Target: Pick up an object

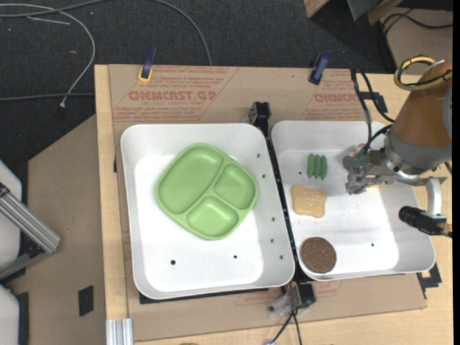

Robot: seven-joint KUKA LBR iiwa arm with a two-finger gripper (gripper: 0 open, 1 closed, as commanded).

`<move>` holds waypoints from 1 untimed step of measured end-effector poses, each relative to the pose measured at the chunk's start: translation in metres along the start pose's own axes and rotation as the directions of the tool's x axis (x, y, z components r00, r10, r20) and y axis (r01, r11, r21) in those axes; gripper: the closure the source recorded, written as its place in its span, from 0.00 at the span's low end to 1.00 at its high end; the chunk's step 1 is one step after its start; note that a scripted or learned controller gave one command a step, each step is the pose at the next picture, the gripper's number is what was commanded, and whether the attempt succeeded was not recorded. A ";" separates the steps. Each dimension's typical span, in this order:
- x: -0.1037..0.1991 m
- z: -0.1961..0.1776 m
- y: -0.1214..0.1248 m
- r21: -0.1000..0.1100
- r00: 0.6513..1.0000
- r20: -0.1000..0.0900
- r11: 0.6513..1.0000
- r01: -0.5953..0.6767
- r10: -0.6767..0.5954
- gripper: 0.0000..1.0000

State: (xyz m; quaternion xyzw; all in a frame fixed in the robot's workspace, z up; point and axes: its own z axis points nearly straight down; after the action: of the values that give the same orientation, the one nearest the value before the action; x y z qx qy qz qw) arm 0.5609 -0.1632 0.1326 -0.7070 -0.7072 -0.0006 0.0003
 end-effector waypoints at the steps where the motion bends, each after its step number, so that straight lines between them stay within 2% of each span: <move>1: 0.005 -0.058 0.010 -0.007 1.000 0.003 1.000 0.002 -0.002 1.00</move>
State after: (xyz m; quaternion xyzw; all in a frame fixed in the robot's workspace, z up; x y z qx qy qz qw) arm 0.5713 -0.1585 0.1901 -0.7064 -0.7078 -0.0019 -0.0032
